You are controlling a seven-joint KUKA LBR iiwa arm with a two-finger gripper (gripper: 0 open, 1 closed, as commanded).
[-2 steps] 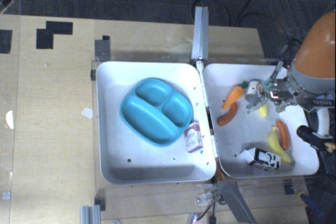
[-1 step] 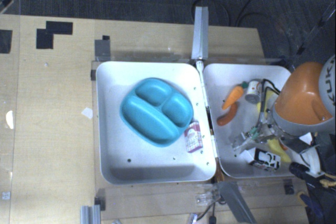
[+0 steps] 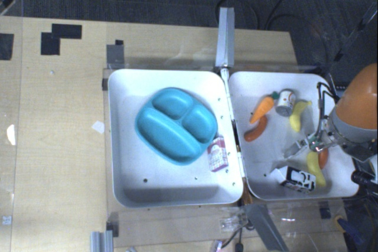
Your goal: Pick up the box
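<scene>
The box [image 3: 218,154] leans by the blue tray [image 3: 176,124] in the left bin, so the gripper [image 3: 308,144], well apart over the right bin and, it seems, empty with jaws spread, should cross and straddle its narrow sides.

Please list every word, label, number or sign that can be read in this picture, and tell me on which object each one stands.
No text can be read.
Small box in the left bin, beside the blue tray: red and white label, print too small.
Black and white box in the right bin: white marks, too blurred.
Can: label unreadable.
</scene>
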